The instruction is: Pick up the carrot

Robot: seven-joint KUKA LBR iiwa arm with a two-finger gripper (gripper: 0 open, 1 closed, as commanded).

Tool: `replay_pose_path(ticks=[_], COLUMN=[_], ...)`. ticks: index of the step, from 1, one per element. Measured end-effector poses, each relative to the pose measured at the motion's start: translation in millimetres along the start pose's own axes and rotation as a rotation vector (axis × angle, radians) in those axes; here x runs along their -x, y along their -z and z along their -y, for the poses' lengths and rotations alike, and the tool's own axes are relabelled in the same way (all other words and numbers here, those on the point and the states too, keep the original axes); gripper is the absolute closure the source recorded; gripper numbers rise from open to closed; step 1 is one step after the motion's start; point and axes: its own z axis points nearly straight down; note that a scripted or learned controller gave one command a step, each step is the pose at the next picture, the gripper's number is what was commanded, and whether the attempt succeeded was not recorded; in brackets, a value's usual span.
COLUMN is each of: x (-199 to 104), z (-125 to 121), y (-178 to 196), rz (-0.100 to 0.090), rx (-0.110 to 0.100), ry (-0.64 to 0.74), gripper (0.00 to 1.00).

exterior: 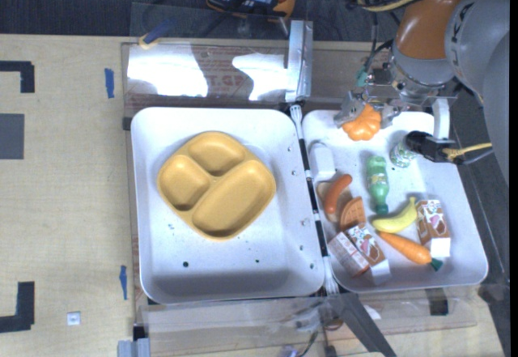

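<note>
Roughly: right bin (pixel 465 210) crowded along its near edge, its far-right part barer. Left bin (pixel 162 266) carries one tan divided plate (pixel 215 183), with bare floor all round it. Gripper (pixel 368 108) over the right bin's far-left corner, an orange piece (pixel 362 125) at its tip; grip state: cannot tell. One carrot (pixel 407 248) lies near the front edge, beside one banana (pixel 395 219), between two cartons (pixel 362 250).

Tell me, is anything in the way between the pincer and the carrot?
Yes. The pincer is at the far end of the right bin, with an orange toy under it. The carrot lies at the near end. The green bottle and banana lie between them.
</note>
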Motion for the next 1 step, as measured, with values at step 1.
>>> replay_pose_path(ticks=[1], x=[-23.5], z=[-0.2], y=[71.0], rz=[0.000], rx=[0.002], ry=[0.243], gripper=[1.00])
